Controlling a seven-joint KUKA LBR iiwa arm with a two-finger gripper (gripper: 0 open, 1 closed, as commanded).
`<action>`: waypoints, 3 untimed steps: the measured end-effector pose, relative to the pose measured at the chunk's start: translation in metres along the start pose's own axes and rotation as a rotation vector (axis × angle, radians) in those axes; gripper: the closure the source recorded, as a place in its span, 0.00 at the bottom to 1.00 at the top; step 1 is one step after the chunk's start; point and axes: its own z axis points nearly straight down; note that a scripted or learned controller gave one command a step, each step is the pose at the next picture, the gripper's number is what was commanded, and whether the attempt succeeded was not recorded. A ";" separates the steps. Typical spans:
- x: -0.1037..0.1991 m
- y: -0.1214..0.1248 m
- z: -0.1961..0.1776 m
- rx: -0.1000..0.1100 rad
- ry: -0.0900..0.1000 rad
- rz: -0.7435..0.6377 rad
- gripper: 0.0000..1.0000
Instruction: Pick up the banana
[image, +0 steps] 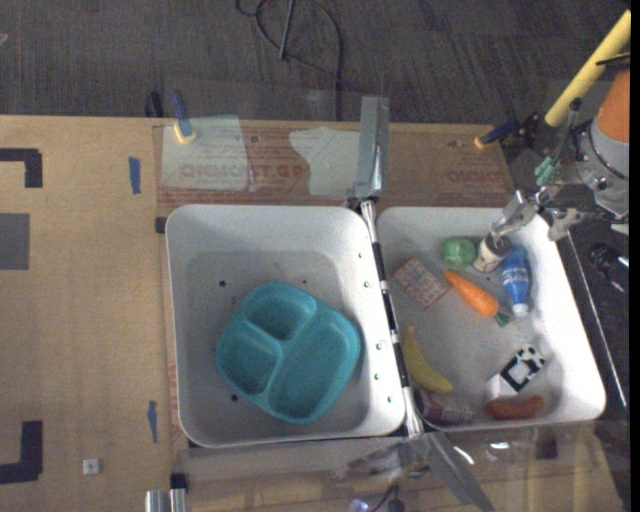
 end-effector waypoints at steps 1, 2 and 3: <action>-0.026 -0.032 0.091 -0.001 0.000 -0.042 0.00; 0.039 -0.094 0.191 -0.008 0.000 -0.028 0.00; 0.035 -0.092 0.180 -0.015 -0.006 -0.023 1.00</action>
